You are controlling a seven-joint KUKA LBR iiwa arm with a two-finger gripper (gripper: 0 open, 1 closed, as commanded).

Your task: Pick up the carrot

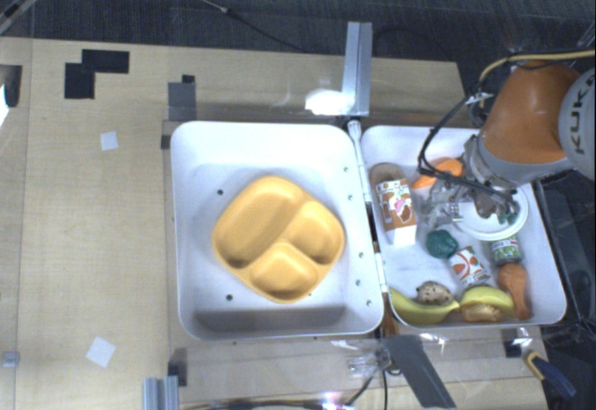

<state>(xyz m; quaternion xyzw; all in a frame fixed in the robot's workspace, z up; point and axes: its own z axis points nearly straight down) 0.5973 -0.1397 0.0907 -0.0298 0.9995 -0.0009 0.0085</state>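
Note:
The carrot [515,287], a stubby orange-brown piece, lies near the front right corner of the right bin [549,310]. It rests beside a banana [491,297] and a brown lump [479,311]. My gripper [463,204] hangs over the middle of the same bin, behind and to the left of the carrot and apart from it. The grey wrist and the orange band [527,116] above it hide part of the bin's back right. I see nothing held in the gripper.
The right bin also holds a labelled can [398,204], an orange fruit [446,168], a green object [441,242], a small can [468,266], a white dish [496,224], a jar [506,252], a second banana [421,308] and a cookie [432,292]. A yellow divided plate [277,236] lies in the left bin [191,212].

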